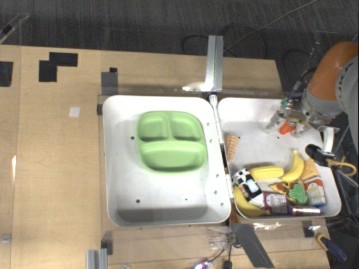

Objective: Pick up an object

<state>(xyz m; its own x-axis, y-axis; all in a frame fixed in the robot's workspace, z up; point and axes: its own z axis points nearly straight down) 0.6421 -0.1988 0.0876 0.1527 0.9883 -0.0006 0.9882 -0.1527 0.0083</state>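
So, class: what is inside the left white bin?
The left white bin holds one thing: a light green plastic plate with three compartments, lying flat near the bin's middle. Whatever sits beneath the plate is covered and cannot be seen.

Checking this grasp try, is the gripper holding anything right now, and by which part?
The gripper is shut on a small orange-red object, gripping its upper end over the right bin.

Light wooden bench (50, 167) bearing two shallow white bins: left bin (120, 206) containing a green three-compartment plastic plate (171, 140); right bin (252, 108) adjoining it. Upright metal post (215, 60) at far side between them; black cable (269, 21) on dark carpet beyond
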